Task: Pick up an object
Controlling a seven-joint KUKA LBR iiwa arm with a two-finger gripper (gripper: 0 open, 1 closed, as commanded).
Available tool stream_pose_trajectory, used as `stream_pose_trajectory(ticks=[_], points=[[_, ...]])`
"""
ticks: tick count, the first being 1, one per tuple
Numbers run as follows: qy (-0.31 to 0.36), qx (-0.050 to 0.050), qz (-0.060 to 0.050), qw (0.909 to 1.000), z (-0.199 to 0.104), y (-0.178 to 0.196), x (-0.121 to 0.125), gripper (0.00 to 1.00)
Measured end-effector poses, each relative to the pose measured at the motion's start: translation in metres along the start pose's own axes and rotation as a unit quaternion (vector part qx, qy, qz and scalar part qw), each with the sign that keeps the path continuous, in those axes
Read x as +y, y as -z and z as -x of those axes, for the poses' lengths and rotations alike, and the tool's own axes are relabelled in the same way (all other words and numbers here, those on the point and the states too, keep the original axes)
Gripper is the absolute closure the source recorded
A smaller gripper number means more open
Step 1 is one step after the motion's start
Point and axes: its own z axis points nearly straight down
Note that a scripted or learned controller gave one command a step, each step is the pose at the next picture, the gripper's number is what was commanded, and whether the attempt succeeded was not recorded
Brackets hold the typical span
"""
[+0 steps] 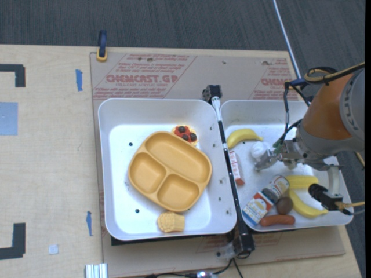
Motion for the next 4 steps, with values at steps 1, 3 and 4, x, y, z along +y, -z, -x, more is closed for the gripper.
stream_pose_trajectory(ticks=[1,3,4], points=[[0.0,0.001,0.0,1.0,-0.041,-0.001,0.0,0.0],[-0.001,0.001,-0.001,1.0,-0.041,-0.001,0.039,0.0],[0.002,0.002,-0.01,0.9999,-0.02,-0.003,0.109,0.0]])
